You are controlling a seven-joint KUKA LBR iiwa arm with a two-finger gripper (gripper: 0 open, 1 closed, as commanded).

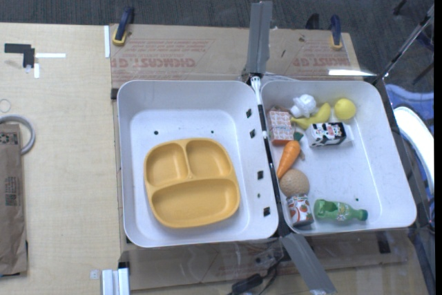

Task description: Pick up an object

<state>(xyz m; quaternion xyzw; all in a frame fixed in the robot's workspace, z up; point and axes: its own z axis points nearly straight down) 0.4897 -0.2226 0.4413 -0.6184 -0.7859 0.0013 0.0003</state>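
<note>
Two shallow white bins side by side on a sheet of brown printed cardboard [181,53], clamped at the back w/ two blue-and-yellow clamps [123,25].

L white bin [135,115]: holds one yellow three-compartment plastic plate [192,182], lying flat, approx ctr, slightly toward the front.

R white bin [384,169]: holds all the small pickable items, crowded along its L side and back; R half bare.
- Back row: small white lumpy piece [302,105], touching a yellow toy banana [312,119]; round yellow lemon [344,108] just R of those.
- Black-and-white cow-print mini carton [327,134] lying on its side, just in front of the banana.
- Reddish-pink patterned box [280,126] near the L wall, beside the banana's L end.
- Orange toy carrot [289,157] w/ green top, tilted, right below the box, tip pointing front-left.
- Tan round ball-like item [293,183] just below the carrot tip.
- Red-and-white small can [300,211] at the front-L corner, touching or nearly touching the ball.
- Green plastic bottle [339,211] lying flat next to the can, neck pointing R.

Grey upright bar [260,38] behind the seam btw bins. Brown paper bag [11,198] on the light wood bench top [62,148], far L.

Gripper state: can't tell.
</note>
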